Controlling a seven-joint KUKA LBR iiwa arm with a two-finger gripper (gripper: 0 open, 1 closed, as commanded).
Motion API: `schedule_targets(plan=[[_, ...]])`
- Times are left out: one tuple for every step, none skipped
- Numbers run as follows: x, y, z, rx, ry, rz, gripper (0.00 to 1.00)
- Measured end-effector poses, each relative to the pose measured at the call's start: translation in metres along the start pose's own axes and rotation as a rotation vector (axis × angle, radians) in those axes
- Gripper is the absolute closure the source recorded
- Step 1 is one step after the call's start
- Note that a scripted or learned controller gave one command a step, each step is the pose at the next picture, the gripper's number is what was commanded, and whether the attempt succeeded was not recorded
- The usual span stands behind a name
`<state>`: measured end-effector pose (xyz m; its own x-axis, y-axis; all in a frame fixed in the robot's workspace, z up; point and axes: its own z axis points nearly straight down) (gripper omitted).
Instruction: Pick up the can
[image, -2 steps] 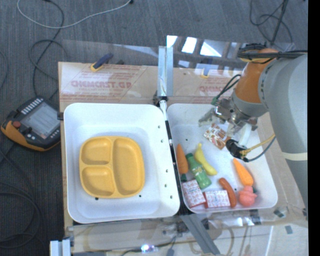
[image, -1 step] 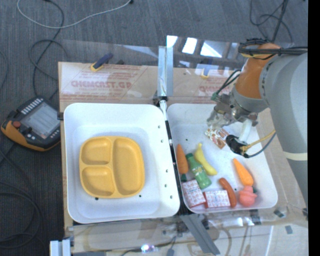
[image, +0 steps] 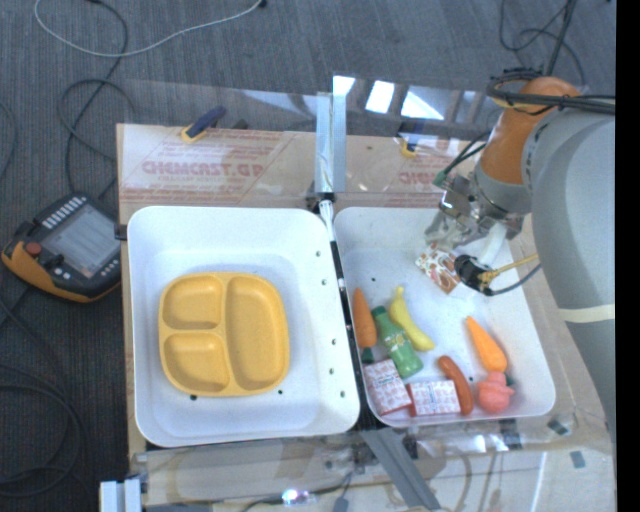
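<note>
Right, gripper (image: 452, 236) sits over the upper-right part of the right-hand bin (image: 536, 372), arm coming in from the view's right w/ the orange band above the wrist. Can't tell how far open the gripper is; it's too small and cluttered w/ cables to read. Can't tell either whether it has hold of anything.

Can (image: 438, 268) looks to be the small red-and-white patterned item just below the gripper tip in the view, apparently lying on its side on the bin floor. A dark round piece (image: 470, 271) sits right beside it on the right; not clear if that's the can's end or part of the tool. Can and gripper are v. close, maybe touching, but contact can't be confirmed.

Rest of that bin, lower half:
- orange carrot (image: 361, 317) along the left wall
- green bottle (image: 396, 347) next to it, yellow banana (image: 410, 320) lying partly across the bottle
- second carrot (image: 486, 344) nearer the right side, well apart from the can
- red sausage (image: 455, 384) and a pinkish-red round item (image: 493, 393) near the bottom edge
- two red-and-white cartons (image: 410, 394) side by side at the bottom

Left-hand bin (image: 140, 300) holds a yellow divided plate (image: 225, 333), three compartments. Pendant controller (image: 65, 248) lies on the floor, left of the bench.
</note>
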<state>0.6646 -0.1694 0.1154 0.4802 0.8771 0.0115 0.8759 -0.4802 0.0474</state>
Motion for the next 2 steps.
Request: schedule_targets(plan=[[-0.037, 0.025, 0.029, 0.049, -0.019, 0.209, 1.0], [-0.015, 0.0, 0.027, 0.036, -0.018, 0.332, 1.0]])
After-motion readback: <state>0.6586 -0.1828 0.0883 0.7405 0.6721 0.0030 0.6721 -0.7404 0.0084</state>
